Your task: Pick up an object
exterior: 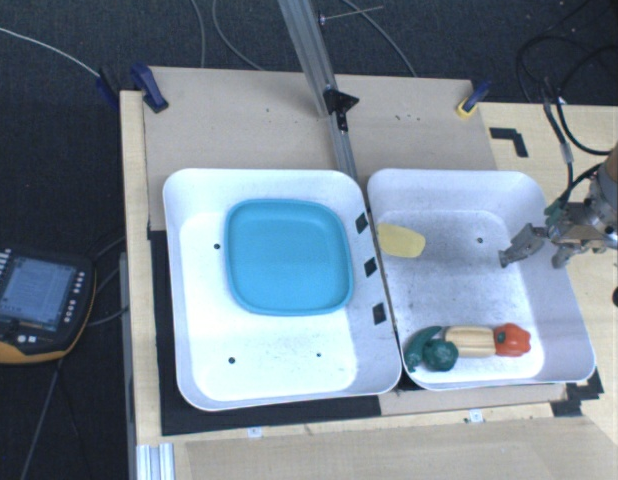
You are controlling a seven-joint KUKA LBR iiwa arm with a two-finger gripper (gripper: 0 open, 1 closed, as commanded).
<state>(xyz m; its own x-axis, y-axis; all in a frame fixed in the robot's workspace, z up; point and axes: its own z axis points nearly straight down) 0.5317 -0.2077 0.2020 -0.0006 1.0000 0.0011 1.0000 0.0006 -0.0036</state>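
Tool (537, 249) at the right rim of the right bin (459, 183), hanging over the bin's floor with nothing between its fingers; the two prongs stand apart, one toward the bin's middle and one nearer the wrist, so I read it as fairly wide; the grey arm comes in from behind it at the counter's right side. Candidates for picking all lie in that same bin: a pale yellow piece (401, 240) well away from the tool, across the bin floor near the wall shared with the left bin (194, 268); a tan stick (470, 341) with a red piece (513, 340) touching one end and a dark green lump (431, 352) touching the other, in a row below the tool along the near wall, the red end closest to it. The blue plate (289, 256) sits in the left bin, farthest from the tool, wide and flat, likely a poor target for two fingers. My guess is that the small things are light toys, stiff enough not to crush, perhaps smooth and inclined to slip; the stick looks the easiest, taken across its narrow middle; the rounded red and green pieces may roll or squirt out; the near wall crowds a descent there.
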